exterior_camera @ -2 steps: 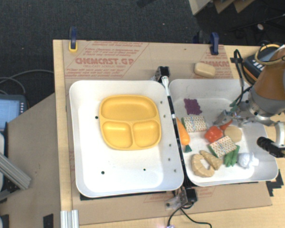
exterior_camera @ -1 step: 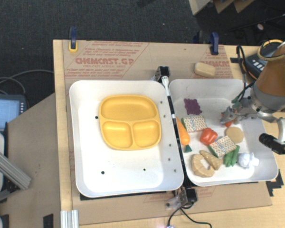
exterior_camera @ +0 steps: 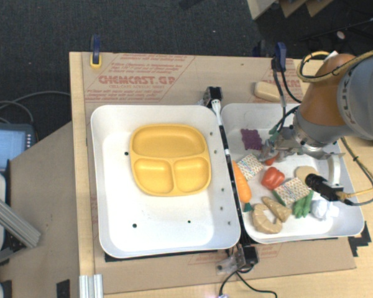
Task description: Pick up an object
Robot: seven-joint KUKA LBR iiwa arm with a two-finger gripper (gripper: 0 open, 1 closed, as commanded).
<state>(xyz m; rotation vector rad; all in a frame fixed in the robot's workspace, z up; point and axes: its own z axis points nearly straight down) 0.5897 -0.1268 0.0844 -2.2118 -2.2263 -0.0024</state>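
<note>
Overhead, end effector (exterior_camera: 275,151) — above tomato (exterior_camera: 273,177).

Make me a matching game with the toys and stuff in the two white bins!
Things:
1. yellow tray
2. carrot
3. tomato
4. purple grapes

Places:
A. lying along the right bin's left wall
B. in the left bin
C. near the right bin's middle, just below the gripper
D. towards the right bin's far side, left of the gripper

Pairs: 1-B, 2-A, 3-C, 4-D
</note>
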